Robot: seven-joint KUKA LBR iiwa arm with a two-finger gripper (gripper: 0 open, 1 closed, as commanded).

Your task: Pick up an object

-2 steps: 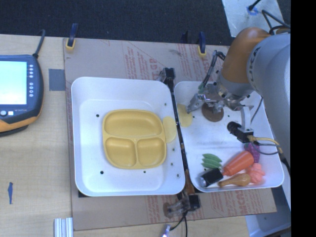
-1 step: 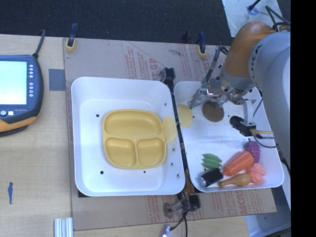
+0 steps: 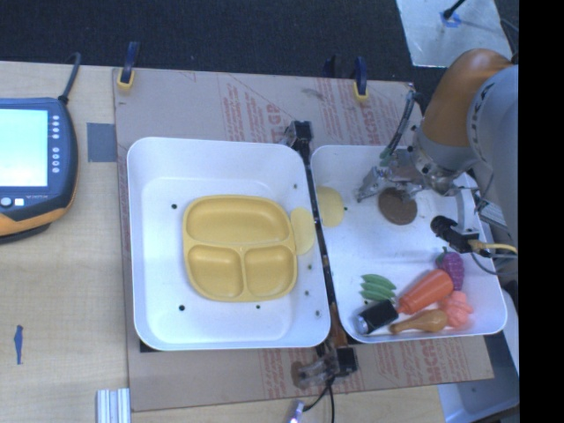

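Observation:
My gripper (image 3: 402,187) hangs over the back of the right bin (image 3: 352,245), open, its two fingers spread to either side. A brown round piece (image 3: 398,208) lies on the bin floor directly under it, at the near side of the fingers; nothing is lifted. Toward the bin's front right corner sit a green pod (image 3: 377,285), an orange carrot (image 3: 426,291), a purple piece (image 3: 452,265), a pink piece (image 3: 458,307), a tan piece (image 3: 421,322) and a small black object (image 3: 377,315). A pale yellow disc (image 3: 327,206) rests at the bin's left wall.
The left bin (image 3: 159,307) holds a yellow divided tray (image 3: 240,245). A tablet-like pendant (image 3: 31,161) lies on the bench at far left. Clamps (image 3: 301,134) join the bins at the back, and cables trail off the arm at right (image 3: 471,236).

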